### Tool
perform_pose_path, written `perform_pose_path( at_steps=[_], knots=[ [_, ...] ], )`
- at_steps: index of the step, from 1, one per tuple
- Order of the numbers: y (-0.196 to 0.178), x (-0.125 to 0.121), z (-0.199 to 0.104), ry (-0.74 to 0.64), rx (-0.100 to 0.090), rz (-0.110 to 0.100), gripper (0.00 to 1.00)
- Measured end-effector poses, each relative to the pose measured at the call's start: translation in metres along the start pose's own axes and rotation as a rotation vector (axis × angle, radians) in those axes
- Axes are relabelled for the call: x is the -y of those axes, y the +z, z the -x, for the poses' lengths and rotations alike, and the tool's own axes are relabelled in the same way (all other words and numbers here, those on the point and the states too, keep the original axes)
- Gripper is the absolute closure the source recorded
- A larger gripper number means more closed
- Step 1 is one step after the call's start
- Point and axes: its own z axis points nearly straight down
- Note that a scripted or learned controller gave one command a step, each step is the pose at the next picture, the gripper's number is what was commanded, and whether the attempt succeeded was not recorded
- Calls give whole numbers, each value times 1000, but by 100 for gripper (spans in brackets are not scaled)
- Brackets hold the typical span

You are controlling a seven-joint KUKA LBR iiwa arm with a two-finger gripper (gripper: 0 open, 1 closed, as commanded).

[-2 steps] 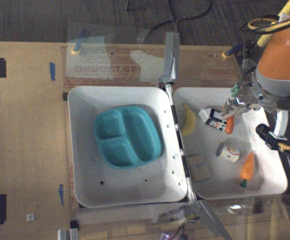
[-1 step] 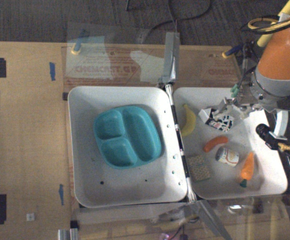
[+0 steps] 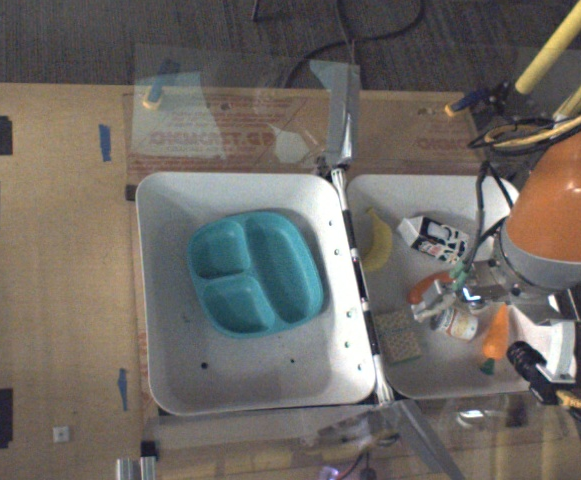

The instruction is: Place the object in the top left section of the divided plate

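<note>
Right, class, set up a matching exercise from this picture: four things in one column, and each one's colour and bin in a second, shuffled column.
Things:
1. divided plate
2. banana
3. carrot
4. small carton

Descriptions:
A. yellow, at the right bin's left wall
B. white with black print, upper part of the right bin
C. teal, in the left bin
D. orange, lower part of the right bin

Pairs: 1-C, 2-A, 3-D, 4-B

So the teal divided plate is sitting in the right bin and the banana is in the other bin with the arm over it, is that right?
Not quite. The camera view shows the teal divided plate in the left bin, not the right. The banana lies in the other bin, the right one, with the arm over it, as you said.
</note>
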Motion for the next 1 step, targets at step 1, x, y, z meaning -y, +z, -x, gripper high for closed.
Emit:
perform_pose_path(
  at_steps=[1],
  knots=[
    [-10,0,2,5,2,3,100]
  ],
)
